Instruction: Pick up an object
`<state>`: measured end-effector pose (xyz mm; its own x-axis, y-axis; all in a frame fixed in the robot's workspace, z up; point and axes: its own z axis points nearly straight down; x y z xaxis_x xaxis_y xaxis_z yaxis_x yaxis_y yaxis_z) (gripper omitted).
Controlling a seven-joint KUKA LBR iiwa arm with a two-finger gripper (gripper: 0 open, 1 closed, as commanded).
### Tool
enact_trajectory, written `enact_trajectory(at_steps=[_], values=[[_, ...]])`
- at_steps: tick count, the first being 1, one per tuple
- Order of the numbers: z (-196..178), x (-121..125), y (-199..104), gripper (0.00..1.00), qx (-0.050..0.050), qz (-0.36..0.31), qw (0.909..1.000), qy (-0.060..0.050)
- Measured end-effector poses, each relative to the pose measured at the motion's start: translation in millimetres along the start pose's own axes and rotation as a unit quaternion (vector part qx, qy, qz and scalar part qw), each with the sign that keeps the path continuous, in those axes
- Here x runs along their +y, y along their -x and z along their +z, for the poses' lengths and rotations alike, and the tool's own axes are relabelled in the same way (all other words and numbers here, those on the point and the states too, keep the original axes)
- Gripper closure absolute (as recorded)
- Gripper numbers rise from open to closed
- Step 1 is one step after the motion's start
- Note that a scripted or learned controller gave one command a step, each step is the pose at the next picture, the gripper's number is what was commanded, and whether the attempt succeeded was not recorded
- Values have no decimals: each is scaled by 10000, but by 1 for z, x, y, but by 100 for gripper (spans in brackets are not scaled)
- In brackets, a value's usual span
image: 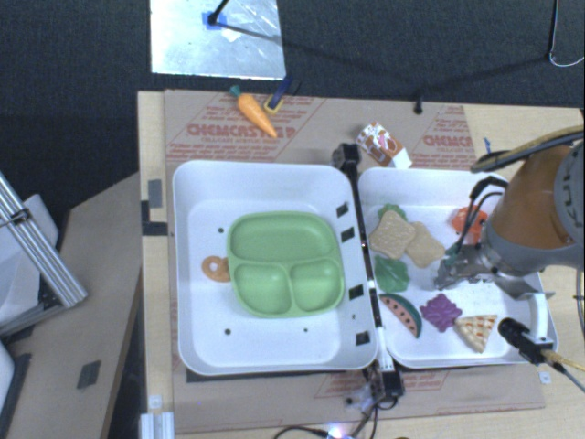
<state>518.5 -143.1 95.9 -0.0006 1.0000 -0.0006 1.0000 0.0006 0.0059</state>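
The right bin point(420, 187) holds several toy foods: two slices of bread point(405, 238), a green leaf point(393, 272), a watermelon slice point(402, 312), purple grapes point(441, 312), a pizza slice point(477, 329) and a red-orange piece point(467, 219). My gripper point(450, 273) hangs low over the right bin's middle, just above the grapes and right of the bread. The arm's orange band point(539, 204) and grey wrist cover the bin's right part.
The left bin point(196, 245) holds a green divided plate point(281, 262) and a small orange pretzel point(216, 268). Behind the bins lie a toy carrot point(255, 113), a small wrapped packet point(382, 144) and a shiny metal sheet point(218, 24).
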Motion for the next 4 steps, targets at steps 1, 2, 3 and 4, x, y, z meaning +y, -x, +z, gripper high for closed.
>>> enact_trajectory(at_steps=[1,2,3,4], values=[[-54,-4,9,100,-7,9,10000,-1],[-98,1,12,100,-7,-17,10000,1],[-130,3,12,100,-4,-19,10000,-5],[-137,12,-38,100,9,-47,10000,-10]])
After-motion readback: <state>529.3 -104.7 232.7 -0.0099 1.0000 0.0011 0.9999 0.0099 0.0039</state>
